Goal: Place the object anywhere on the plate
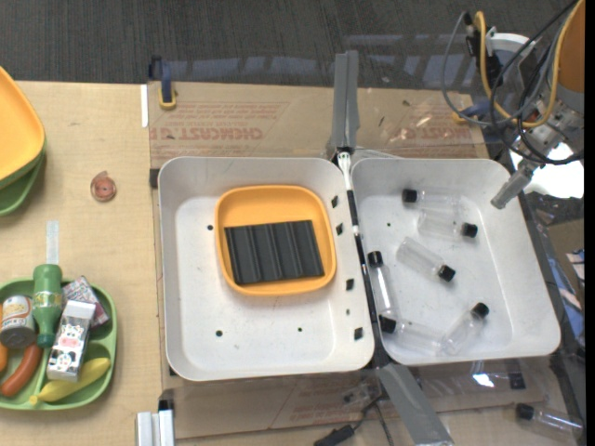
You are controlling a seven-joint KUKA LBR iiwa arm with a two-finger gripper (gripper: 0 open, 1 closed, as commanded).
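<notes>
An orange plate (232,208) sits in the left bin (186,323), towards its back. A dark grey ridged rectangular object (275,253) lies flat on the plate, filling most of its middle. In the right bin (539,337) lie several clear vials with black caps, such as one (424,258) near the middle and one (462,326) at the front. My gripper (510,190) hangs over the right bin's back right corner, well away from the plate, with nothing seen in it.
Cables and the arm's orange band (569,35) crowd the upper right. On the bench to the left stand a green plate (100,365) of toy food, an orange bowl (19,128) and a small pink disc (104,187). A grey divider (346,100) runs behind the bins.
</notes>
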